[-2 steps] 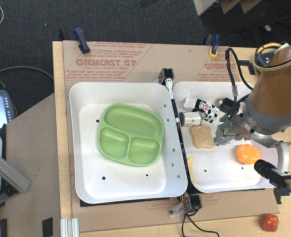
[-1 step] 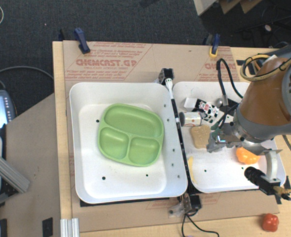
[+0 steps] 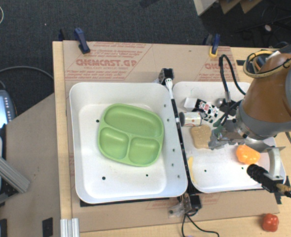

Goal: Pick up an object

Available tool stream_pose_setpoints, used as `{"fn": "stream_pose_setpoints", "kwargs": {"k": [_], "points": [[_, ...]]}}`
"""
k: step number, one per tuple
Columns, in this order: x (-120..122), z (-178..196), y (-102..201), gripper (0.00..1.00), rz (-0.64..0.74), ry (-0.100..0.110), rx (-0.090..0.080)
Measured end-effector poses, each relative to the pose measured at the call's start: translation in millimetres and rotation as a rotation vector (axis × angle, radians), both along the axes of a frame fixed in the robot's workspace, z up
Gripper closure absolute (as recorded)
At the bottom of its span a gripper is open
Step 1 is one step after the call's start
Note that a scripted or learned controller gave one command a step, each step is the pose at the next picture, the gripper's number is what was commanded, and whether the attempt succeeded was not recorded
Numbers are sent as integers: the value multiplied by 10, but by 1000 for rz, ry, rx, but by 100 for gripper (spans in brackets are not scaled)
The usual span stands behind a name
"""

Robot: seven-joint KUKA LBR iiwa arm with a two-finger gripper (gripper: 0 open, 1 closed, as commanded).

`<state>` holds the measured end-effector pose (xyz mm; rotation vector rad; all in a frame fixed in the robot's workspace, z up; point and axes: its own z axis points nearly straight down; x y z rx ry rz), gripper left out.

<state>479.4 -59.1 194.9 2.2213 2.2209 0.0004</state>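
Fingers of the grey two-finger gripper (image 3: 216, 140) are too small and blurred to say whether they stand spread or closed, and nothing shows between them. The gripper hangs low over the right white plastic bin (image 3: 219, 184), at the right edge of the tan flat slab (image 3: 200, 136) with ragged edges. Whether it touches the slab cannot be told.

Nearest the camera, well in front of the tan flat slab and off to its right, a small red rounded object (image 3: 270, 222) sits on the brown board bench (image 3: 111, 58), outside both bins. Closer to the slab, just to its right and a little nearer, an orange rounded lump (image 3: 247, 155) lies in the same bin, partly under the arm.

To the slab's left, across the bin walls, a lime-green plastic plate with three compartments (image 3: 130, 135) lies flat in the left white plastic bin (image 3: 86, 181).

Just behind the slab, a white cylinder with a dark end (image 3: 190, 118) lies on its side. Farther back are a black-and-white patterned object (image 3: 208, 111), a small white piece (image 3: 190, 102) and a small silvery round thing (image 3: 219, 103).

Farthest from the slab, a blue clamp (image 3: 81, 39) grips the bench's far edge.
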Motion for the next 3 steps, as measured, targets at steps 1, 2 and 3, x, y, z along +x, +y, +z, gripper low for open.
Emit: {"fn": "stream_pose_setpoints", "kwargs": {"k": [1,2,3], "points": [[5,99,0,100,0,-2,-1],[10,198,0,100,0,-4,-1],[-11,13,-574,100,-5,3,0]]}}
